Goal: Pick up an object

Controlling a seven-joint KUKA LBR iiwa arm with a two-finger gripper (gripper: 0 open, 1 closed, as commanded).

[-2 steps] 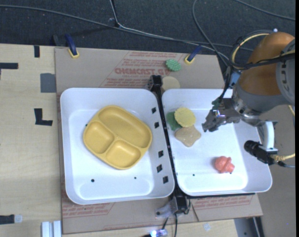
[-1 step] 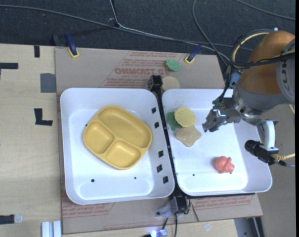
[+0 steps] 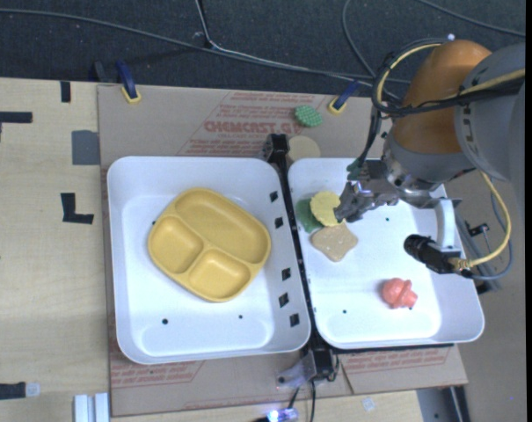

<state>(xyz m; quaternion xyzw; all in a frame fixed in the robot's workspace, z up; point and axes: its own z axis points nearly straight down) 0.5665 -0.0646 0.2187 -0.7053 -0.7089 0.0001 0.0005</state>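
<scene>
Yellow round piece (image 3: 324, 207): right bin (image 3: 459, 319), ten o'clock corner, touching tan piece (image 3: 335, 243). My tool (image 3: 352, 202) at its three o'clock; spread undeterminable. Advice: centre over it, descend straight, avoid neighbours.

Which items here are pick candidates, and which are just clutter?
Job:
end effector
yellow piece
tan piece
pink toy
right bin

Lying about:
yellow divided tray in left bin
green disc on cardboard
blue clamps
</scene>
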